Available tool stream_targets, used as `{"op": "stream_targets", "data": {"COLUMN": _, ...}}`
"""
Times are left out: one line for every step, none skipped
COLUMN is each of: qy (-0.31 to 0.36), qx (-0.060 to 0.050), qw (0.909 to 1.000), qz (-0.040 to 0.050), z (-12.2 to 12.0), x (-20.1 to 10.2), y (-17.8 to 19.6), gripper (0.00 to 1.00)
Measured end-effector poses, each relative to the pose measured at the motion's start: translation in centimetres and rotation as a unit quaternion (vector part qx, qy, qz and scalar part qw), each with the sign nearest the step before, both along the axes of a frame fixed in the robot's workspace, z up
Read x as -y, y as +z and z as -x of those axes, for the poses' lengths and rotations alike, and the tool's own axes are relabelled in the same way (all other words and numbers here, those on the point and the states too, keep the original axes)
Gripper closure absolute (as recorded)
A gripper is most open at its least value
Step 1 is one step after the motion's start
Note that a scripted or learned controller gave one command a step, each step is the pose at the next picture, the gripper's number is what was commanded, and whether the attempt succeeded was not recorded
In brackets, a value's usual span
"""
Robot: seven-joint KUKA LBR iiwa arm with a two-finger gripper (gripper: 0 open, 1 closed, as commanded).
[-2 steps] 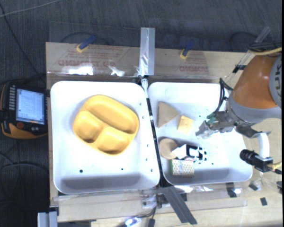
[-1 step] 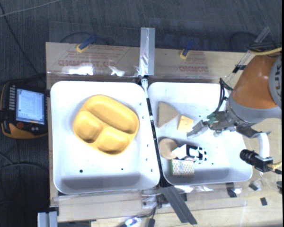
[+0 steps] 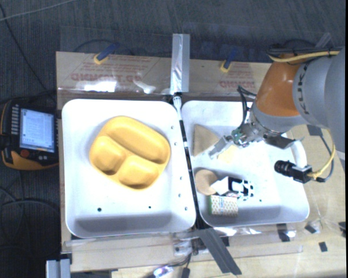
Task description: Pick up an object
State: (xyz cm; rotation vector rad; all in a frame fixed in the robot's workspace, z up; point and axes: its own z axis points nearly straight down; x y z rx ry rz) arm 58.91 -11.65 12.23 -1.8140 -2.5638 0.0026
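Note:
A large yellow lumpy object (image 3: 129, 150) lies in the left bin (image 3: 81, 213). In the right bin (image 3: 278, 210) sit a tan wedge (image 3: 203, 138), a tan round cup-like piece (image 3: 205, 180), a small patterned box (image 3: 224, 204) and a black-and-white item (image 3: 239, 186). My gripper (image 3: 222, 146) reaches in from the right and hangs low over the right bin, right beside the tan wedge's right edge. Nothing shows between its fingers.
A handheld pendant with a lit screen (image 3: 32, 133) lies left of the bins. A metal divider strip (image 3: 180, 57) stands behind the seam between the bins. A black cylinder with a yellow cable (image 3: 293, 169) juts off the arm over the right bin.

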Motion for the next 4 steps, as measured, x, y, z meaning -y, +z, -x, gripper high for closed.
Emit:
{"op": "stream_targets", "data": {"qy": -0.075, "qx": 0.005, "qw": 0.9972, "qz": 0.0012, "z": 1.2, "x": 0.3, "y": -3.1, "gripper": 0.00}}
{"op": "stream_targets", "data": {"qy": -0.074, "qx": 0.005, "qw": 0.9972, "qz": -0.0006, "z": 1.2, "x": 0.1, "y": -2.1, "gripper": 1.00}}
{"op": "stream_targets", "data": {"qy": -0.036, "qx": 0.001, "qw": 0.9993, "qz": 0.0009, "z": -0.1, "x": -3.5, "y": 11.0, "gripper": 1.00}}
{"op": "stream_targets", "data": {"qy": -0.035, "qx": 0.000, "qw": 0.9994, "qz": 0.0014, "z": -0.2, "x": -3.6, "y": 11.8, "gripper": 1.00}}
